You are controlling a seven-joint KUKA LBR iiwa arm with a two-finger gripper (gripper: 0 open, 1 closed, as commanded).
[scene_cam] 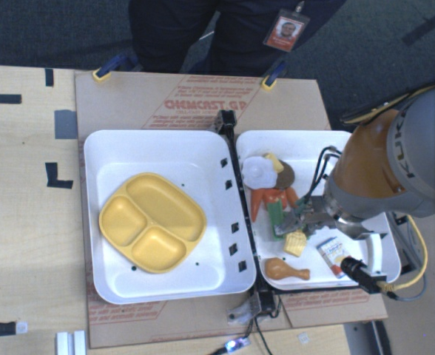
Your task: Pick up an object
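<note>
Gripper (pixel 295 220) is down inside the right bin (pixel 365 276), low over the toy pile, and I can't tell how it is set: it's dark and blurred against the clutter. I can't see anything clearly held from my end. Green toy (pixel 276 217) sits right at the tip, touching or just beside it. Orange carrot-like toy (pixel 265 198) lies just left of that, nearer the divider. Yellow corn-like piece (pixel 294 242) is directly below the gripper, close. Toy drumstick (pixel 285 270) lies further toward the near edge of the bin. White rounded object (pixel 260 171) and a brown-and-yellow piece (pixel 280 170) sit above the gripper at the far end. Small white packet with red and blue print (pixel 331 254) is to the right under the arm; the print is too small to read. Left bin (pixel 103 150) holds a yellow three-compartment tray (pixel 152 221), well apart from the gripper. Readable text: red print on the cardboard sheet (pixel 195 103) under the bins, roughly "CHEMCAST GP", seen upside down. An ID badge (pixel 287 29) hangs on the person at the top; its text is unreadable.
</note>
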